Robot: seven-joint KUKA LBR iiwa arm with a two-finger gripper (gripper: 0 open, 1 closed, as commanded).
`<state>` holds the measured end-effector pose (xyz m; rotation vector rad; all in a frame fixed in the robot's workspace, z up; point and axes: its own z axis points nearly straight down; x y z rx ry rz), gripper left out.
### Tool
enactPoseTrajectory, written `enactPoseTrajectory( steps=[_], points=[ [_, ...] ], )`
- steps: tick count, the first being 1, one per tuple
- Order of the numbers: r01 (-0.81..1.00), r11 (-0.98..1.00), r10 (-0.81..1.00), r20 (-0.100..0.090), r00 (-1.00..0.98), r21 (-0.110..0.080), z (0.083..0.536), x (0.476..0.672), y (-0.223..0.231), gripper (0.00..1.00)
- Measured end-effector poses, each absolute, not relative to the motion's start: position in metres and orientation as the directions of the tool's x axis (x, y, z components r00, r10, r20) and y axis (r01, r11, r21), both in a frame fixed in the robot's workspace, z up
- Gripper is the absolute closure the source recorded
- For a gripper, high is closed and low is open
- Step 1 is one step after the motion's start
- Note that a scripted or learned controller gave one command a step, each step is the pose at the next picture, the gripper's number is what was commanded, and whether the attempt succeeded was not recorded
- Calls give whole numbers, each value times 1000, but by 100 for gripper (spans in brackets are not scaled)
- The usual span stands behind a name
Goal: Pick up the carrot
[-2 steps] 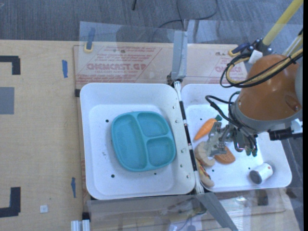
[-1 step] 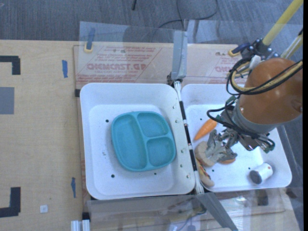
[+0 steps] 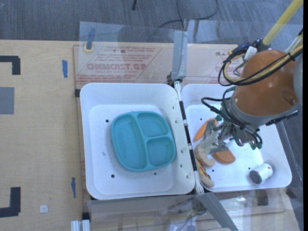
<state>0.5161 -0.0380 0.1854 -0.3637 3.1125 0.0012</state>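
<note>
The carrot [image 3: 202,130] is a small orange piece lying tilted near the left wall of the right bin [image 3: 274,143]. My gripper [image 3: 214,137] hangs low over the bin just right of the carrot, close to or touching its upper end. The orange-banded wrist [image 3: 264,83] above hides part of the bin behind it. I cannot see whether the carrot is between the gripper's parts.
An orange-brown round piece [image 3: 224,156] and beige food pieces [image 3: 204,159] lie just below the gripper. A white and grey cylinder [image 3: 260,173] sits at the bin's lower right. A teal divided plate [image 3: 143,140] lies in the left bin [image 3: 96,105].
</note>
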Motion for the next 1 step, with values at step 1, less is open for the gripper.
enactPoseTrajectory(
  steps=[1],
  points=[
    [-675,738,-675,-9,-738,-3,186,572,-27,100]
  ],
)
